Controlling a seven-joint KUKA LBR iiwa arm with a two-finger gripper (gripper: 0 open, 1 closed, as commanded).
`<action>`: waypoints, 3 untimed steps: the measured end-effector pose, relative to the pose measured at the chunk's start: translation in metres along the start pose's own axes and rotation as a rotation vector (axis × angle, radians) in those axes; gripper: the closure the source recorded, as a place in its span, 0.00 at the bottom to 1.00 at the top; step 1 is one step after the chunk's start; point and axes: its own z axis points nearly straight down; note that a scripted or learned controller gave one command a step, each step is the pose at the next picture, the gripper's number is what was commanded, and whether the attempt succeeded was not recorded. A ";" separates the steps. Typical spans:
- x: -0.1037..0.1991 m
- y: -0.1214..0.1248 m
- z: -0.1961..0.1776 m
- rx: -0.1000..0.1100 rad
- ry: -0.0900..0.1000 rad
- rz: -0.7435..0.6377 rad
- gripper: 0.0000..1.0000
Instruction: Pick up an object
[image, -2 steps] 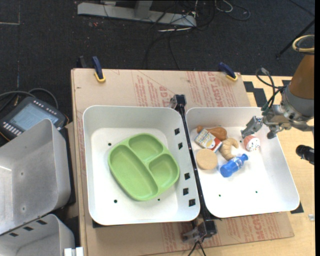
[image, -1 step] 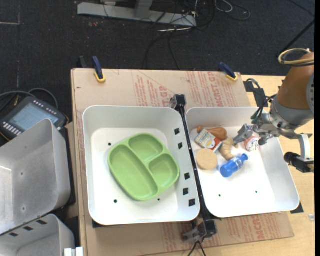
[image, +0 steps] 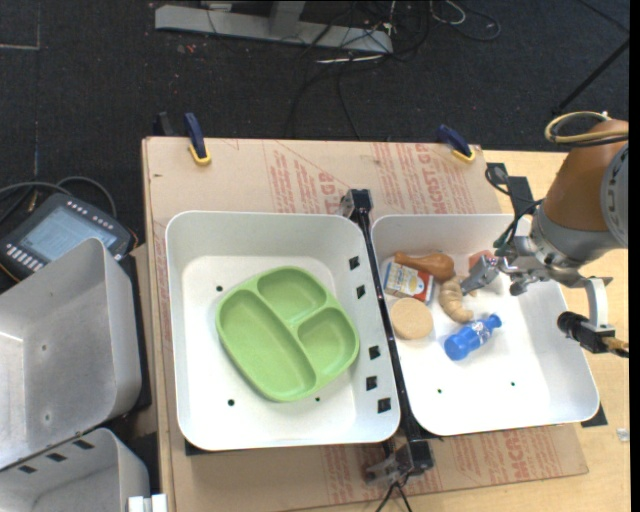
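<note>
— From up here, what's on the desk (image: 260, 165)?

— Two shallow white bins side by side on brown cardboard. The left white bin (image: 190, 300) has a light green plastic divided plate (image: 287, 332) with three compartments lying flat in it, a bit turned.

— And the right white bin (image: 540, 390)?

— A little cluster in its upper left part. A brown drumstick-shaped toy (image: 425, 264) lies at the top, a small packet with a red and white label (image: 408, 285) just under it, a round tan cookie-like disc (image: 411, 320) below that. Beside the disc, a pale tan knobbly piece (image: 455, 301), and a small blue plastic bottle (image: 470, 337) lying on its side, near the bin's middle.

— Where's the arm?

— The grey arm with the orange band (image: 585, 190) reaches in from the right, over the right bin's upper edge. Its pincer (image: 490, 270) hangs just right of the cluster, close to the knobbly piece.

— Holding anything?

— I can't tell whether it's open or closed; it's too small and cluttered there.
</note>
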 end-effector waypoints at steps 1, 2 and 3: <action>0.001 -0.001 -0.007 0.003 0.002 -0.002 1.00; 0.001 0.012 -0.058 0.001 0.002 -0.005 1.00; 0.001 0.014 -0.112 0.000 0.001 -0.005 1.00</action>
